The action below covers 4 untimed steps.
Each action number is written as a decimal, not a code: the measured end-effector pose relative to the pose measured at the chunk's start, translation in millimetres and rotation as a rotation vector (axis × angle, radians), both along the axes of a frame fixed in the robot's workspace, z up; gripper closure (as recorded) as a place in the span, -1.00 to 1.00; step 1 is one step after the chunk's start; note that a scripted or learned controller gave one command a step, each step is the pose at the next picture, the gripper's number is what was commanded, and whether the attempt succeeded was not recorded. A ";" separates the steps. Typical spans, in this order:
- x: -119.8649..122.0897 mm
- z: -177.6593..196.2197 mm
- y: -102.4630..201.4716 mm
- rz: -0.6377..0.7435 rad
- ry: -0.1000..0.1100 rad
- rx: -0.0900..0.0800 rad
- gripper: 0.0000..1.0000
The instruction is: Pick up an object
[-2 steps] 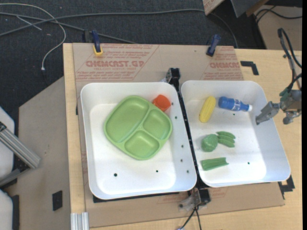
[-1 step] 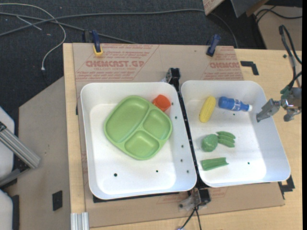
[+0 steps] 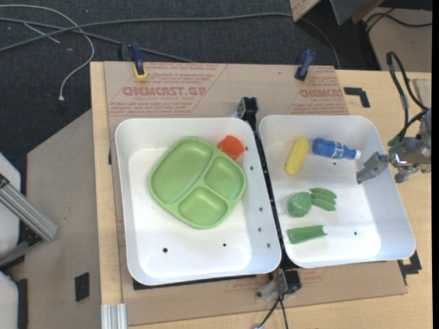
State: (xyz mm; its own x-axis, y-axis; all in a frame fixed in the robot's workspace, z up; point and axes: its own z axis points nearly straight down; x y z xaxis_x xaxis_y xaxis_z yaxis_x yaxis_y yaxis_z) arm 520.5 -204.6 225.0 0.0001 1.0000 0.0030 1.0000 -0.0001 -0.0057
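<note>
The right bin (image 3: 384,235) holds a yellow corn cob (image 3: 296,155), a blue bottle with a white cap (image 3: 334,149), a round green vegetable (image 3: 300,205) touching a ribbed green pod (image 3: 324,197), and a flat green stick (image 3: 305,234). My gripper (image 3: 378,177) hangs over this bin's right rim, right of the bottle and apart from every object. It looks open, with nothing between its fingers. One grey finger (image 3: 369,168) points down-left into the bin.
The left bin (image 3: 137,252) holds a green divided plate (image 3: 197,181) with a small orange object (image 3: 231,145) at its upper right edge. Clamps (image 3: 139,62) sit at the bench's far edge. Cables run down at the far right.
</note>
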 end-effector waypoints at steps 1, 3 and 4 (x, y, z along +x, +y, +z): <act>5.7 -60.7 2.5 0.000 0.002 0.001 -1.00; 9.9 -107.7 6.0 0.000 -0.007 -0.002 1.00; 9.1 -44.8 -0.2 0.000 -0.012 -0.006 1.00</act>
